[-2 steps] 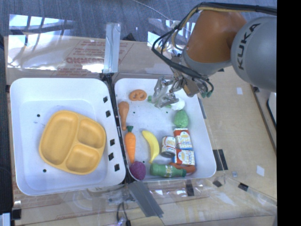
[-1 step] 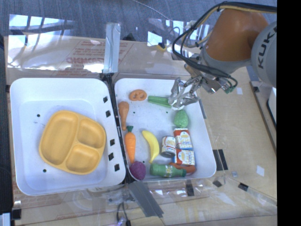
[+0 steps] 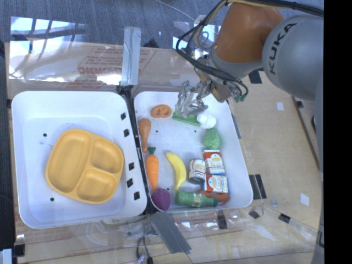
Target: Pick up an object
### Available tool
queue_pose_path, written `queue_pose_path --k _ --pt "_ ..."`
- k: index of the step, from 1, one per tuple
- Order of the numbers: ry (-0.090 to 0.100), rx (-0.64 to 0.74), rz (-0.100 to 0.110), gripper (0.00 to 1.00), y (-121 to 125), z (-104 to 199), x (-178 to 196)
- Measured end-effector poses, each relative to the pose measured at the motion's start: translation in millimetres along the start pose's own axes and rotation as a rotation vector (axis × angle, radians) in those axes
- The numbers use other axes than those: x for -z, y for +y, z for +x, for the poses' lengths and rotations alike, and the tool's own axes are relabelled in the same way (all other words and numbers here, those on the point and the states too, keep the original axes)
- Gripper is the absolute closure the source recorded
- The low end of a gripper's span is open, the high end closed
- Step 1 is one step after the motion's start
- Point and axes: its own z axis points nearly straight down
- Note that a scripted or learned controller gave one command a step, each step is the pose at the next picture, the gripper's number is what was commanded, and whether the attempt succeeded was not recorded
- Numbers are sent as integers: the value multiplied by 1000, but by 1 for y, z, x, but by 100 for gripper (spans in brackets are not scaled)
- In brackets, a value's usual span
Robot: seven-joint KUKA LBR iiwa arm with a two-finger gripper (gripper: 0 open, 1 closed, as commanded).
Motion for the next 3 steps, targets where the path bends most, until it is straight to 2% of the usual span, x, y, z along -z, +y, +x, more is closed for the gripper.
queue_pose_path --k 1,2,3 --pt "4 585 -4 100 -12 59 -8" --pt "4 898 -6 100 -35 87 -36" --pt "3 1289 -7 100 -15 151 -20"
